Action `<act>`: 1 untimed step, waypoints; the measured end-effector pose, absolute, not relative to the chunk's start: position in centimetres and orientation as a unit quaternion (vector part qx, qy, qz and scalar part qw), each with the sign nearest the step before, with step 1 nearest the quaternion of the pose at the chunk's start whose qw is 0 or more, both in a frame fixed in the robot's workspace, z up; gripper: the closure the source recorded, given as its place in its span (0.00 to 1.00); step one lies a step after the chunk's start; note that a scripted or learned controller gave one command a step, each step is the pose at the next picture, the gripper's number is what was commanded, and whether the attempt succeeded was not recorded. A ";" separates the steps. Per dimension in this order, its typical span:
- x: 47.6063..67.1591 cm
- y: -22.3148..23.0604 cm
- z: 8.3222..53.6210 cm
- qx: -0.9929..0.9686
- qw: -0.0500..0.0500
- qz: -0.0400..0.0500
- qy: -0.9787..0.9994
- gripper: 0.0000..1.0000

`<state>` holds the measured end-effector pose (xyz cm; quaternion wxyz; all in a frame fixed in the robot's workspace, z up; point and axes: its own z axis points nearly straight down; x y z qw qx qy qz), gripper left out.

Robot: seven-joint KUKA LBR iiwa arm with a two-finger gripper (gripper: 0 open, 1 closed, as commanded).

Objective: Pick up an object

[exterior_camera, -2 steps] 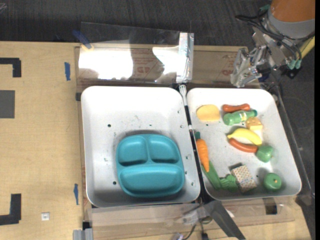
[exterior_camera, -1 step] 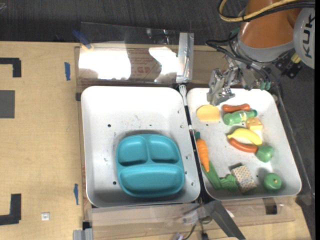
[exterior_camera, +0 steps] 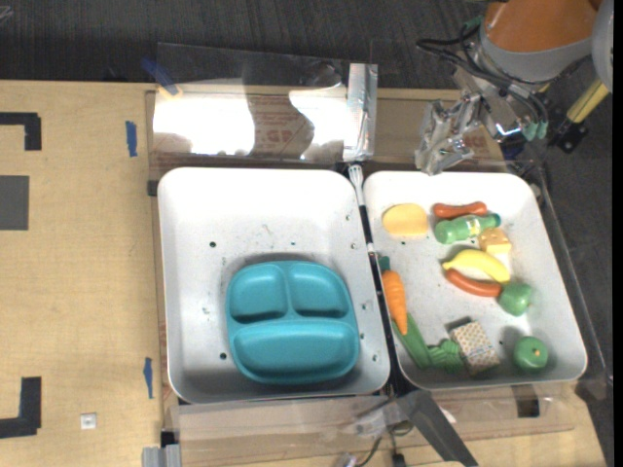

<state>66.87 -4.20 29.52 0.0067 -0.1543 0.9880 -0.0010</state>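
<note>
My gripper (exterior_camera: 443, 150) hangs above the far edge of the right bin (exterior_camera: 559, 290), its metal fingers spread apart with nothing between them. Below it in that bin lie toy foods: a yellow lemon-like piece (exterior_camera: 406, 220), a red sausage (exterior_camera: 458, 209), a green-and-yellow corn piece (exterior_camera: 465, 228), a banana (exterior_camera: 475, 262), a second sausage (exterior_camera: 471, 281), an orange carrot with a green top (exterior_camera: 395, 303), a speckled cube (exterior_camera: 473, 343) and two green round pieces (exterior_camera: 516, 299) (exterior_camera: 531, 353).
The left bin (exterior_camera: 195, 212) bears a teal divided tray (exterior_camera: 290, 321). A clear plastic sheet and a metal bracket (exterior_camera: 360, 115) stand behind the bins. Cables hang near the arm at the top right.
</note>
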 end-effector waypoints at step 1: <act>67.0 -4.1 30.6 -0.154 0.011 -0.001 0.988 1.00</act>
